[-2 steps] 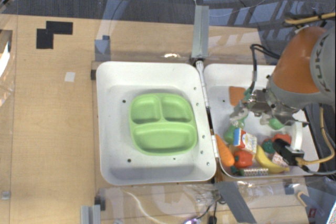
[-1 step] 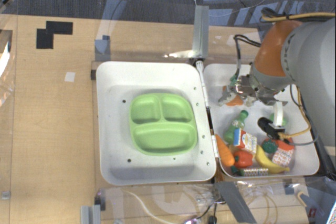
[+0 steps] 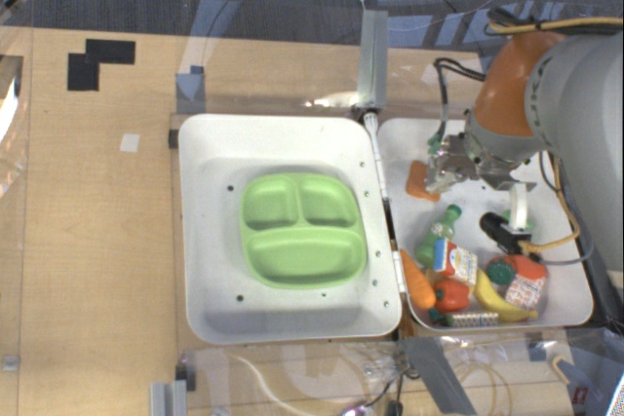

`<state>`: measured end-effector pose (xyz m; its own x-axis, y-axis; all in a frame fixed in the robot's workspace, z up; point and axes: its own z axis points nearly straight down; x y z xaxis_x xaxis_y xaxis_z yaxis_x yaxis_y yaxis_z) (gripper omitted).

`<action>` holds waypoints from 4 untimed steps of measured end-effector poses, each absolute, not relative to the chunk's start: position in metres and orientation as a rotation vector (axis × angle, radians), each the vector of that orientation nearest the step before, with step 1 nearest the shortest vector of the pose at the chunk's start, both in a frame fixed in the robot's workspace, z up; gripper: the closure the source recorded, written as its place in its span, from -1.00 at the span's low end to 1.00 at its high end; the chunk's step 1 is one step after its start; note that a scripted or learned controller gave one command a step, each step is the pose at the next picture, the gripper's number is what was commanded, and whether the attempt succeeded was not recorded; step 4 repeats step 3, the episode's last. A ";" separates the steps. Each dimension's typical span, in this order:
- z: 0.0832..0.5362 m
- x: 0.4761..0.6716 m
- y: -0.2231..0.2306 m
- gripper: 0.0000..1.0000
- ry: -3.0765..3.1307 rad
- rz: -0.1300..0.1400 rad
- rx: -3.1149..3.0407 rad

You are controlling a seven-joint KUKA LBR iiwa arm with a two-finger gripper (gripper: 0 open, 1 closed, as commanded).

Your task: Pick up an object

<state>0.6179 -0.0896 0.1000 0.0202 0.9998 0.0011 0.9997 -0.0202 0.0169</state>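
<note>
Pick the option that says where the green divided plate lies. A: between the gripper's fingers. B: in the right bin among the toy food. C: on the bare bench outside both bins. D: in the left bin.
D: the green divided plate lies flat in the left bin, apart from the toy food.
</note>
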 end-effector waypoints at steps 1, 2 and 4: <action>0.185 0.592 -0.058 1.00 2.144 0.004 2.292; 0.185 0.592 -0.058 -1.00 2.145 0.004 2.292; 0.091 0.606 -0.107 -1.00 1.966 0.016 2.437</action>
